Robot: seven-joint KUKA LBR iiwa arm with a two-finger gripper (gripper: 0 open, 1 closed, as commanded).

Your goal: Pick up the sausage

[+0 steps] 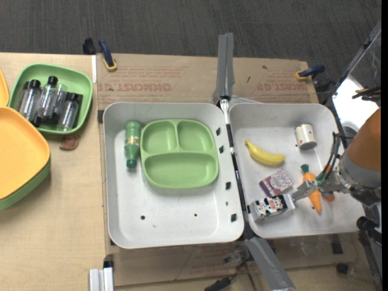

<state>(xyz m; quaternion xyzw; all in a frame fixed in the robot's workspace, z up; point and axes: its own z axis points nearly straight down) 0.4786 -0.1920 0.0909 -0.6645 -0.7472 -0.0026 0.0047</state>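
Observation:
A short beige and silver cylinder [305, 136] lies on its side at the back of the right bin [273, 111]; I cannot tell whether it is the sausage. My gripper [311, 191] is low over the right bin's front right part, right at an orange carrot [315, 199] with a green top. The carrot touches the gripper, and the arm's orange band [370, 147] rises behind it at the right edge.
A yellow banana [265, 153], a purple packet [277, 181] and a small black and white box [271, 206] lie in the right bin. The left bin [170, 223] holds a green divided plate [179, 152] and a green bottle [132, 143].

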